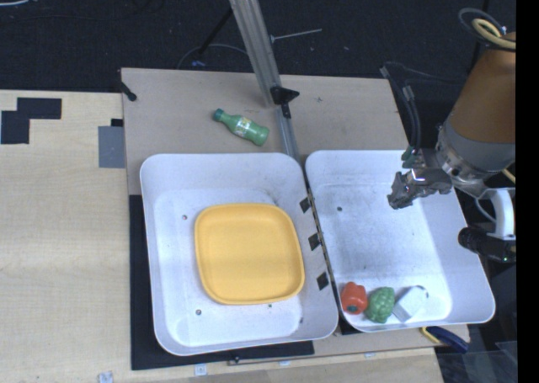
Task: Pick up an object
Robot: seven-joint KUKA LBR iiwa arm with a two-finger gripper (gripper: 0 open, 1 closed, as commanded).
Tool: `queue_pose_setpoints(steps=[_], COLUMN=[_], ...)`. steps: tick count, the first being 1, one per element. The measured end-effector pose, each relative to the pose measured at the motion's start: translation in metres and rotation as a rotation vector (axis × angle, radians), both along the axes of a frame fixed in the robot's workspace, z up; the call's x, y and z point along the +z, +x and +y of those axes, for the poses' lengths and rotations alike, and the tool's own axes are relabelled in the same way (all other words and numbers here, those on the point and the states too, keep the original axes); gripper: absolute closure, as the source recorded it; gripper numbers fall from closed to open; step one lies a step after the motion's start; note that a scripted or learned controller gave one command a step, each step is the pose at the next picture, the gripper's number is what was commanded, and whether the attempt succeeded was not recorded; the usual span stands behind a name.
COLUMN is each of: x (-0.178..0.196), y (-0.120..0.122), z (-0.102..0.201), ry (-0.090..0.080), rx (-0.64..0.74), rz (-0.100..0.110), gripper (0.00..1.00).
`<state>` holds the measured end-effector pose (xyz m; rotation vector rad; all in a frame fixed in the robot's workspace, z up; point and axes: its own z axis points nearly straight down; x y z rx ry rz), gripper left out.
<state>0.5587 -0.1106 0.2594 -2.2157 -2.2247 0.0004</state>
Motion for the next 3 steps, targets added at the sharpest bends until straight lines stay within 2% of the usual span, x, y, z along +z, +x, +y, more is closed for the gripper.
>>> queue_pose_setpoints(steps=[2, 3], x=[0.006, -0.004], y=[0.007, 0.021], z=[0.104, 0.164], ry=[-0.001, 0.0], rx=[-0.001, 0.0], rz=[-0.001, 0.0], gripper=[1.0, 1.0])
